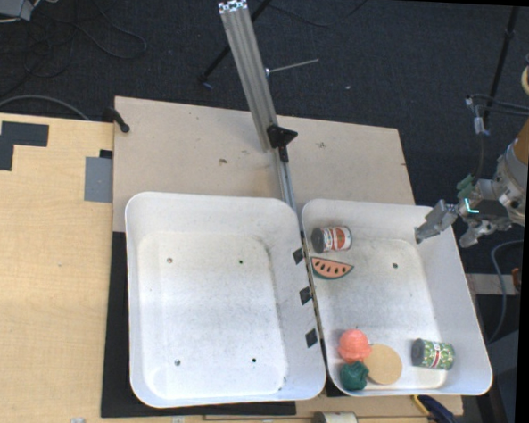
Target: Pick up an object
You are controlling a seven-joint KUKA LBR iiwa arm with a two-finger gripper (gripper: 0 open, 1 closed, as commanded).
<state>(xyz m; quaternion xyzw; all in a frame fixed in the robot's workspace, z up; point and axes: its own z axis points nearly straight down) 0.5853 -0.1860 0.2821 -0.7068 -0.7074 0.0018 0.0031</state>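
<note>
Gripper (pixel 450 223) at the right bin's (pixel 421 287) 1 o'clock rim, fingers spread, nothing between them. Red can (pixel 332 239) lies at 10 o'clock: probably light, rigid, slick; grip across its sides, may roll.

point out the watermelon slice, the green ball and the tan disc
watermelon slice (pixel 331 269), camera view, on its red flesh
green ball (pixel 354 376), camera view, on its top
tan disc (pixel 385 365), camera view, on its flat face

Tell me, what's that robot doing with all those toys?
It wants to pick one up, but holds nothing yet. Its gripper hangs open over the right bin's far right edge. Inside lie a red can, a watermelon slice, a pink ball, a tan disc and a green can.
</note>
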